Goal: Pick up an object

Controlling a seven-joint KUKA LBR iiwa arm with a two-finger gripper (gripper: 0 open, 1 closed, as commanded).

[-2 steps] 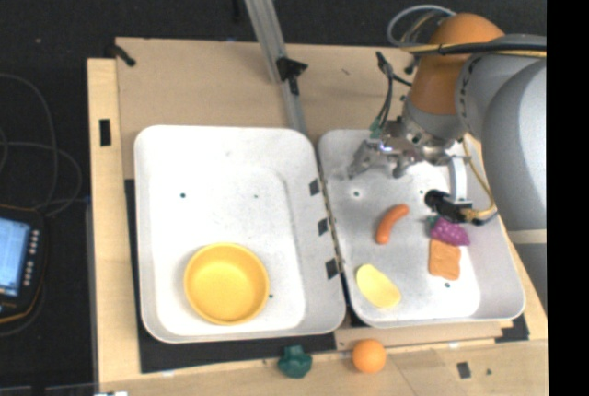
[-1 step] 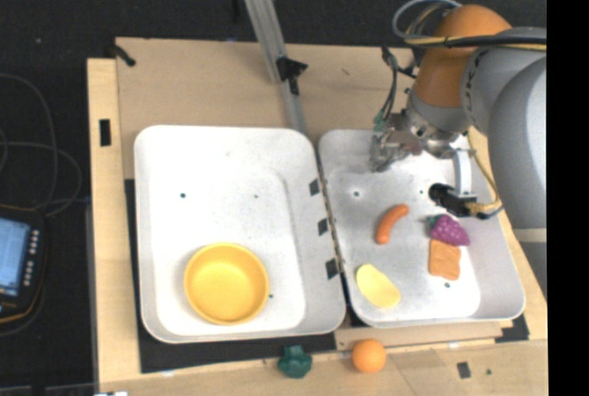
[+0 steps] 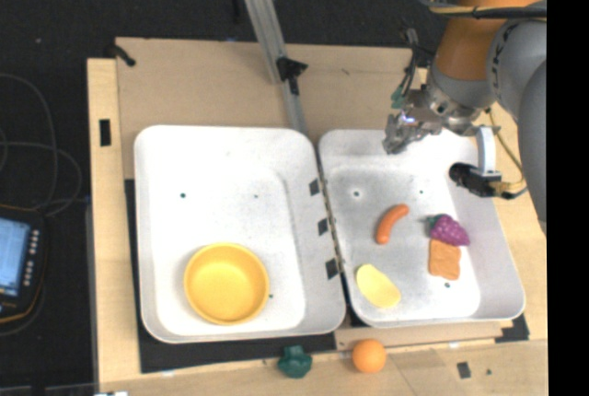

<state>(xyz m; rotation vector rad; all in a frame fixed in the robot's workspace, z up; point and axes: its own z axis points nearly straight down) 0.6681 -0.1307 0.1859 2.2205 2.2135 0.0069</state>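
In the right bin (image 3: 368, 166) lie an orange sausage-shaped piece (image 3: 390, 223), a purple grape bunch (image 3: 448, 229), an orange-brown flat block (image 3: 444, 260) and a pale yellow oval piece (image 3: 377, 285). My gripper (image 3: 398, 139) hangs over the far edge of that bin, up and away from all of them. Nothing shows between its fingers. The sausage piece is the closest, well below the gripper in the view.
The left bin (image 3: 221, 173) holds a yellow bowl (image 3: 226, 283) near its front. On the bench in front of the bins sit an orange ball (image 3: 369, 355) and a small green piece (image 3: 294, 362). A grey metal pole (image 3: 262, 17) slants up behind the bins.
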